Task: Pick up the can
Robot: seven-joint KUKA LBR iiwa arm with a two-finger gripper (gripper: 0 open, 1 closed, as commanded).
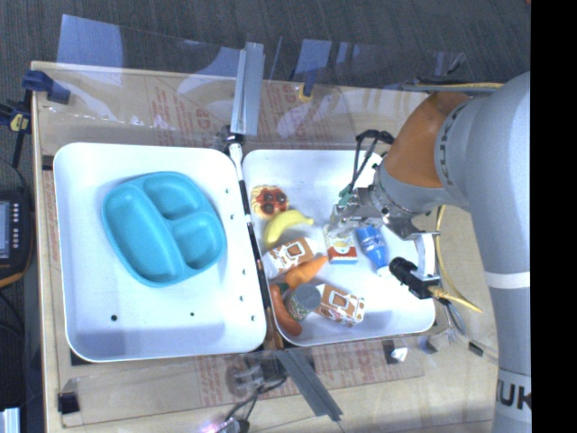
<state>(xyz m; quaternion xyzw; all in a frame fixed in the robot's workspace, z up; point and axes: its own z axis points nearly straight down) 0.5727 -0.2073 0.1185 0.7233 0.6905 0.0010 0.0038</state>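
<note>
In the right bin [397, 318] on the table [135, 106], the arm [478, 152] reaches down among a pile of toy food. The gripper [347, 215] sits low near the middle of that bin, close to a blue bottle [371, 246] and a small red and white box [342, 253].

The can [305, 300] lies nearer the front of the same bin. It is dark and round, and it touches an orange carrot [306, 271] on one side and a printed carton [342, 305] on the other. A banana [287, 225] and another carton [293, 254] lie a bit farther back.

I think the arm is at the reaching step, and the can is not yet picked up. The gripper is apart from the can, so next it needs to move toward the front of the bin, come down over the can, and close on it without grabbing the carrot.

I cannot tell if the jaws are open or closed, because the metal parts blur together there. The can is partly tucked under its neighbours, so I cannot tell how it is lying. The left bin [81, 314] holds a blue tray [162, 228].
</note>
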